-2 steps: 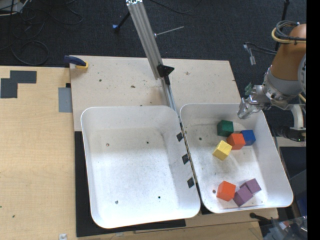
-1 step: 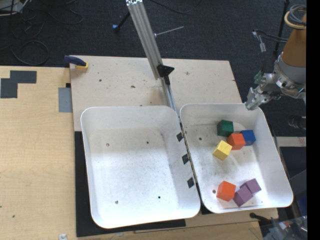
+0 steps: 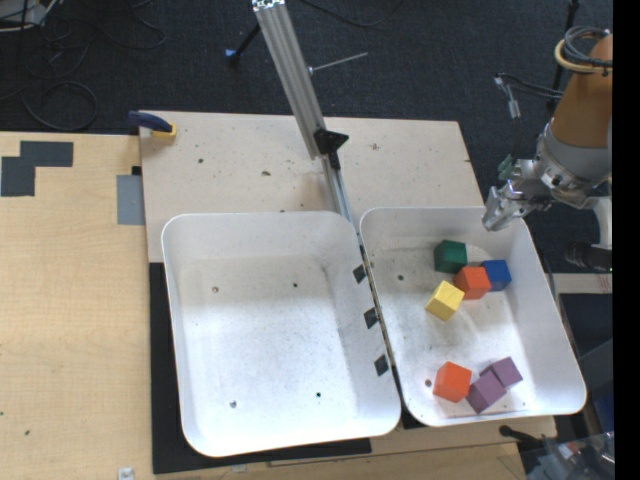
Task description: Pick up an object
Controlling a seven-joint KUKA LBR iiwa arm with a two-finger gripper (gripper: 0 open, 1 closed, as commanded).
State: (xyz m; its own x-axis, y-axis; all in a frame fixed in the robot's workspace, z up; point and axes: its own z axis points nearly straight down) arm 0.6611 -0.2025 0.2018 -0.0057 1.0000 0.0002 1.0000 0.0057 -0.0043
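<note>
With the claw (image 3: 497, 215) poised over the right bin's (image 3: 560, 338) top-right rim, its opening indeterminable, the nearby green cube (image 3: 450, 255) should be approached vertically and squarely, clear of the red cube (image 3: 472, 281).

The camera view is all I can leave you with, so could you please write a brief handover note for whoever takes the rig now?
Gripper: above the right bin's far right corner, nothing seen between its fingers.
Blocks, all in the right bin: green, red-orange, blue and yellow near the middle; orange and two purple at the near edge.
Done: nothing picked.
Left: descend, grasp one block, lift.
</note>
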